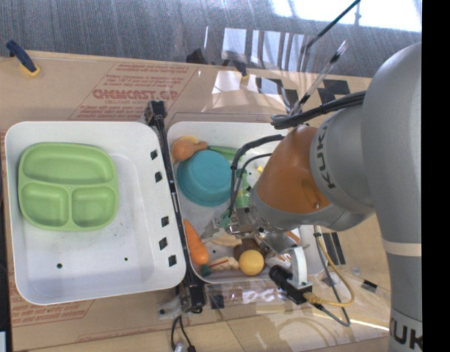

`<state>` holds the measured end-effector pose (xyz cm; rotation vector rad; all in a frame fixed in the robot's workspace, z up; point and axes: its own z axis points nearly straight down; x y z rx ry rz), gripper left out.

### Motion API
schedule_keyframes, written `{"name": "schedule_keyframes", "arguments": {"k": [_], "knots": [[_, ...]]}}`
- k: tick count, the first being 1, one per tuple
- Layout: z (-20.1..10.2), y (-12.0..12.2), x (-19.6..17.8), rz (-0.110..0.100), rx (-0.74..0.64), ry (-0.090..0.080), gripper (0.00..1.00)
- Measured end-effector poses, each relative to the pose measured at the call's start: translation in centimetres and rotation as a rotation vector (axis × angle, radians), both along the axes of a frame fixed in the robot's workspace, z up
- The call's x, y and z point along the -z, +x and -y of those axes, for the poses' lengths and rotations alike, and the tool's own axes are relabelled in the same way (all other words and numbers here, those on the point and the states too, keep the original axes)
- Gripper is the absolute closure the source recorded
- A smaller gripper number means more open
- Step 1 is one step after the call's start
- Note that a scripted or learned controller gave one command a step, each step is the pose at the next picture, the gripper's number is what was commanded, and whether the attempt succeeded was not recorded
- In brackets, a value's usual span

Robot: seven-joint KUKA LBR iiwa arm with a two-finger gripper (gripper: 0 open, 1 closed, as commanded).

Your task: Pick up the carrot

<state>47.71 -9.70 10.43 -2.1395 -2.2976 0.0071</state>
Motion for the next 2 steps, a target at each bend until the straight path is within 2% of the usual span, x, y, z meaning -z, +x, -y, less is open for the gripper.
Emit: {"name": "schedule_keyframes", "arguments": {"k": [1,2], "knots": [[-0.1,0.0,-0.8,-0.009,-0.014,0.002,1.00],[-8.3,0.0,-8.7,-0.004,0.226,0.003,1.00]]}}
